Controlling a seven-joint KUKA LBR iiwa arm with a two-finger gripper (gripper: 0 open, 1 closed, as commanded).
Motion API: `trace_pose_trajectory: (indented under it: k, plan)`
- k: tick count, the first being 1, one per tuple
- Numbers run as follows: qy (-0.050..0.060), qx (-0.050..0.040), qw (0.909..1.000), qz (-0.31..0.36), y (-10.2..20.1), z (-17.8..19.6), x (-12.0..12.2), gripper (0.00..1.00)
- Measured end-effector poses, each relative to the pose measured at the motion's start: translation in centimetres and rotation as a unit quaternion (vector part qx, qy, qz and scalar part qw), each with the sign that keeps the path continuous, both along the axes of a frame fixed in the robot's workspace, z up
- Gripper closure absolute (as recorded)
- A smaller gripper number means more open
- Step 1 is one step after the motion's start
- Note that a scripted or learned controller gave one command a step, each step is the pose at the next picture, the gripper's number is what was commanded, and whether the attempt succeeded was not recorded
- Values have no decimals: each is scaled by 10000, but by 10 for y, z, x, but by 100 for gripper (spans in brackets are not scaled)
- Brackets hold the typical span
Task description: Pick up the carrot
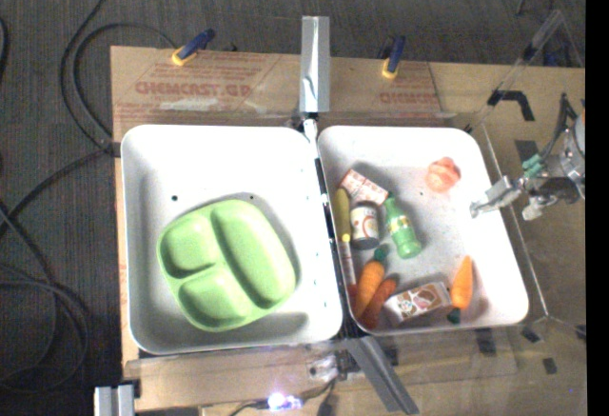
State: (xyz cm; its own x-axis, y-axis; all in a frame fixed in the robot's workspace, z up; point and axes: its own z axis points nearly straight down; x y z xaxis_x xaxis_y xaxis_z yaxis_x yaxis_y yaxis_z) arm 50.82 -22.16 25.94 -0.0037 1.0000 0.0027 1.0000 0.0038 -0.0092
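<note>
Currently, two white bins sit side by side on the bench. The left bin (143, 157) contains a green divided plate (226, 262) with three compartments, lying toward the 6 o'clock half of that bin.

The right bin (476, 148) holds the clutter. Along its 9 o'clock wall lie a yellow marker (341, 210) and a red pen (347, 264), both running lengthwise beside the wall. Next to them are a small red-and-white carton (363, 186), a can with a white label (364, 224) and a green bottle (402, 231), packed close together. A peach-coloured round item (442, 174) lies apart at 1 o'clock. At 6 o'clock a brown-and-white milk carton (418, 301) rests on its side.

Three orange carrots are present. Two carrots (373, 288) lie touching each other at 7 o'clock, leaves up toward the green bottle, their lower ends just beside the milk carton. A third carrot (461, 283) lies at 5 o'clock, slightly tilted, green end downward, touching the carton's right end and otherwise unobstructed (which one the task intends cannot be told).

The gripper (495, 198) hovers over the bin's 3 o'clock rim, well apart from every carrot, with the arm entering from the right. Whether the jaws are apart or together cannot be told.
</note>
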Motion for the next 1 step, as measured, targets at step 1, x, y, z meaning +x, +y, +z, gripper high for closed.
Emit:
trace_pose_trajectory:
  k: [1]
  plan:
    - [0,0,10000,0,0,0,0,0]
